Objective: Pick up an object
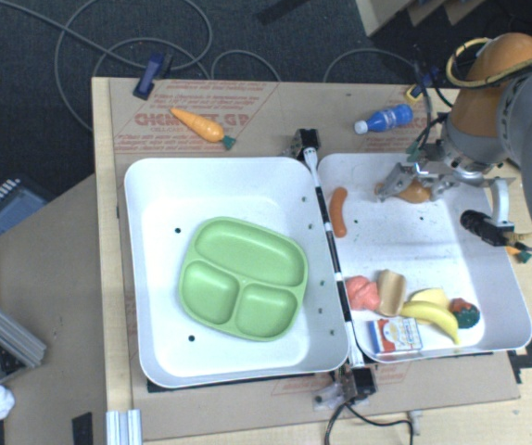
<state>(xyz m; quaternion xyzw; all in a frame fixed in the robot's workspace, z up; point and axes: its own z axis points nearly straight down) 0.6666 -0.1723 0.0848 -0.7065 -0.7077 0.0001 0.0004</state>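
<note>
At the near edge of the right bin [502,276] lies a small cluster: a red-and-white carton [398,335], a banana [433,313] with its long axis running left to right, a tan block [392,290], a pink lump [362,293] and a small dark-green and red piece [467,314] just right of the banana. Farther back, along the bin's left wall, a sausage [338,210] lies with its long axis near to far. The gripper [415,183] is low over the far part of this bin, well apart from the near cluster, and a small orange-brown object [416,193] sits right at its fingertips, apparently between the splayed fingers; whether it is truly clamped I cannot tell, nor how wide the fingers stand. If that piece is the target, the coming move turns on it lying directly under the fingers, not off to one side. The left bin [155,248] holds a green divided tray [243,278]. Beyond the bins on the bench lie a carrot [201,125] and a blue bottle [385,120], both outside the likely reach.
</note>
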